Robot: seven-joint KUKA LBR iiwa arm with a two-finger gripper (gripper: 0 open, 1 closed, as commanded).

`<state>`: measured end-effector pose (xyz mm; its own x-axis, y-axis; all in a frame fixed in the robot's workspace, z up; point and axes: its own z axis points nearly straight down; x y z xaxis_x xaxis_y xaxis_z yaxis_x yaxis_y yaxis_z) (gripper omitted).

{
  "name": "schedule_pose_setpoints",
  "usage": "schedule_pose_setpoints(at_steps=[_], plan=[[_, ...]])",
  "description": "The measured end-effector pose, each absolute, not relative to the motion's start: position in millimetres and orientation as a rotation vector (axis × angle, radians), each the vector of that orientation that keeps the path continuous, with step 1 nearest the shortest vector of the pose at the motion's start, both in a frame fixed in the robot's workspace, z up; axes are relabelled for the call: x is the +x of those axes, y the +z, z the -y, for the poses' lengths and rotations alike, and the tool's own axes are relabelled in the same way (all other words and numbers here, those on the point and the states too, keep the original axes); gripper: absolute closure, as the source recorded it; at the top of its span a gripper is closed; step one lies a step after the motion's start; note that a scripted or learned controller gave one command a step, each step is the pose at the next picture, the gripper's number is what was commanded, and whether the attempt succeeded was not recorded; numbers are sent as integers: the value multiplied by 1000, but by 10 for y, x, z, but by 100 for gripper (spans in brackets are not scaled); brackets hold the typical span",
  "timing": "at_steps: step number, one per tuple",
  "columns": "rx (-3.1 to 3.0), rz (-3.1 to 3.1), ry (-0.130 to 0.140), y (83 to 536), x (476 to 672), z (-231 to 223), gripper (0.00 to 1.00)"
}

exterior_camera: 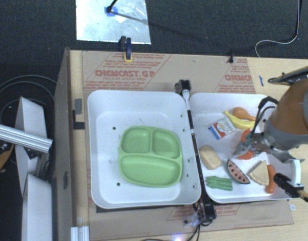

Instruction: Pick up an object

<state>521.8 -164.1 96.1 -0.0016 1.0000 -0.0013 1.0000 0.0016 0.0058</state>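
I have the arm [289,117] reaching in from the right, low over the right bin [204,104], with the gripper [246,148] down among the toy food. At the tips I see dark metal and an orange-red piece [246,155] just below them; I judge this piece the likeliest target, though I cannot make out what it is. Whether the fingers are spread or closed, or have anything between them, I cannot tell, since they blur into the items below.

The relation that matters: the orange-red piece lies right under the tips, barely to the near side, so I judge the next move a short straight descent, not a sideways reach. Its long axis I cannot read.

Around that spot the right bin is crowded. A yellow banana [238,120] with an orange piece behind it lies at the far side, a small carton [222,129] to the left of the tips, a tan bread-like piece [210,157] further left, a watermelon slice [238,171] near-left, a green bean pod [218,183] by the near wall, and a sandwich wedge [259,173] with a carrot [271,178] near-right. A neighbour could get caught.

The left bin [106,109] holds a green divided plate [150,155], well apart from the arm.
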Motion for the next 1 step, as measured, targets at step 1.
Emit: schedule_pose_setpoints(at_steps=[1], plan=[[2207,-2231,8,1353,5511,1018,100]])
